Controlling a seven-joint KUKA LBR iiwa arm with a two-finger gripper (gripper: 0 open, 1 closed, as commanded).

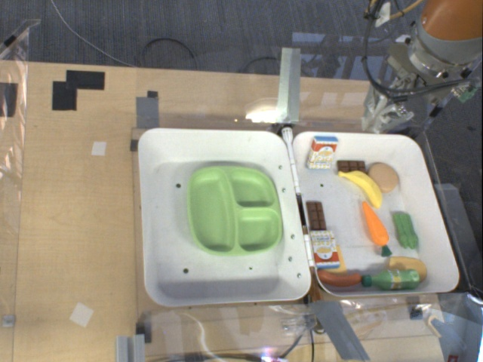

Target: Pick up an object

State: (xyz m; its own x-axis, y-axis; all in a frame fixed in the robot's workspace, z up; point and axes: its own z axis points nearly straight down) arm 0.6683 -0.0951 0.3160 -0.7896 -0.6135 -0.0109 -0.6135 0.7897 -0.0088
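Observation:
The right bin point(430, 164) holds several toy foods. Along its back are a small carton point(322, 151), a chocolate bar point(351, 167), a banana point(364, 187) and a tan round bun point(383, 176). Farther forward lie a carrot point(375, 225), a green vegetable point(405, 230), a second chocolate bar point(315, 216) and another carton point(324, 249). A sausage point(341, 279), a green bottle point(392, 280) and a yellow piece point(407, 265) lie along the front wall. My gripper point(385, 113) hangs over the back rim of this bin, behind the bun, touching nothing.
The left bin point(162, 277) carries a green divided plate point(234, 210). A metal post point(290, 81) rises behind the seam between the bins. Cables point(392, 6) loop off the arm at the top right. Black tape marks point(75, 87) sit on the bench at the far left.

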